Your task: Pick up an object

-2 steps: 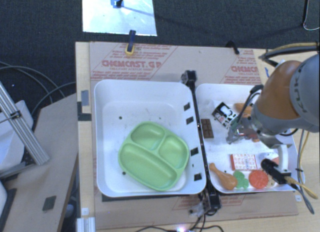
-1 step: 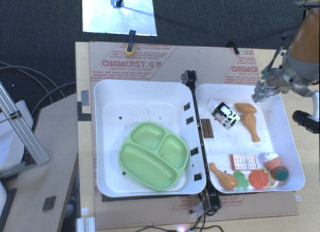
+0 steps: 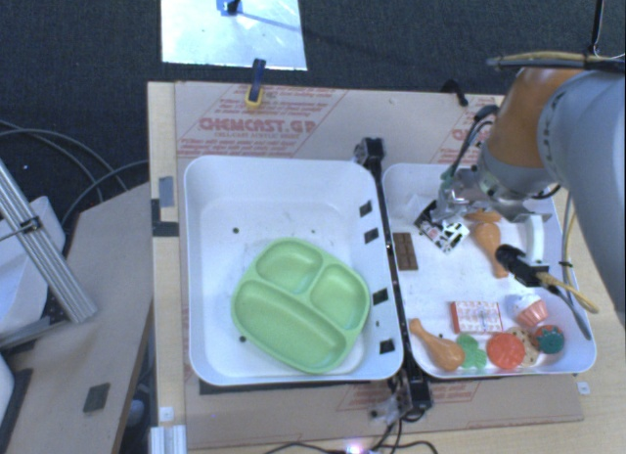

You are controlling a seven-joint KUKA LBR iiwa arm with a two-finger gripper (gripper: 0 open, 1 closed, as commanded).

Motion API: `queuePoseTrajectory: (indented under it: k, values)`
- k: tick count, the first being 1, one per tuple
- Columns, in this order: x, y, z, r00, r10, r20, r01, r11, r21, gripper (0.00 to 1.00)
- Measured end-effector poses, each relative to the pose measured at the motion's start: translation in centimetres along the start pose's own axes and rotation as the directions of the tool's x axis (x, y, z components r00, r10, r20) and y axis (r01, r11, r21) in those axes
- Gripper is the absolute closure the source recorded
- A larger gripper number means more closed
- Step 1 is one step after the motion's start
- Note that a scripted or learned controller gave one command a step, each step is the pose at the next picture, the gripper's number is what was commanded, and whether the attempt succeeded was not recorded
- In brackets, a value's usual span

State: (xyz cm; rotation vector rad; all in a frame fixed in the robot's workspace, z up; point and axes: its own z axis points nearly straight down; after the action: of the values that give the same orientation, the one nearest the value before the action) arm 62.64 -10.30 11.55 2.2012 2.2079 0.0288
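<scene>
The gripper hangs low over the right bin, toward its eleven o'clock corner, just above a small black-and-white checkered object; whether its claw is spread or closed I cannot tell. At that bin's five o'clock lie a toy drumstick, a red-and-white card and a red disc, while the left bin holds a green divided plate.
</scene>
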Motion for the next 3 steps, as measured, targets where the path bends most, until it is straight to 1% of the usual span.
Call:
queuePoseTrajectory:
  k: [1, 3]
  values:
    - [-0.15, -0.58, 0.34, 1.000, -0.003, 0.002, 0.003, 1.000, 0.007, 1.00]
    - [-0.12, -0.78, 0.40, 1.000, -0.002, 0.001, 0.002, 1.000, 0.005, 1.00]
